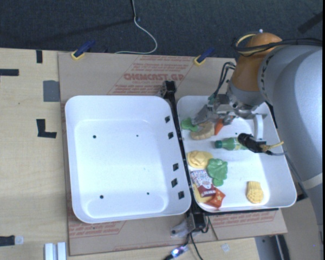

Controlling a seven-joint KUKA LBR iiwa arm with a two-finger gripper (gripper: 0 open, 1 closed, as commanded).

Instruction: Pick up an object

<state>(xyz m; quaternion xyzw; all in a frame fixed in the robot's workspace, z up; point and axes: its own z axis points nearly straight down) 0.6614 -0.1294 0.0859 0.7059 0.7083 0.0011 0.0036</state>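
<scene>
The right bin (276,167) holds several small things. My gripper (207,116) hangs low over its far left corner, just above a tan bread-like piece (203,132) and beside a green piece (188,125) at the bin wall. A small orange carrot (219,127) lies right under the wrist. A green bottle (226,143) lies on its side a little nearer the front. I see nothing lifted off the bin floor.
Toward the front of the right bin lie a yellow piece (199,158), a green leafy piece (218,169), a red and white packet (207,188) and a corn cob (254,192). The left bin (78,145) adjoins at a black hinge strip (176,145).
</scene>
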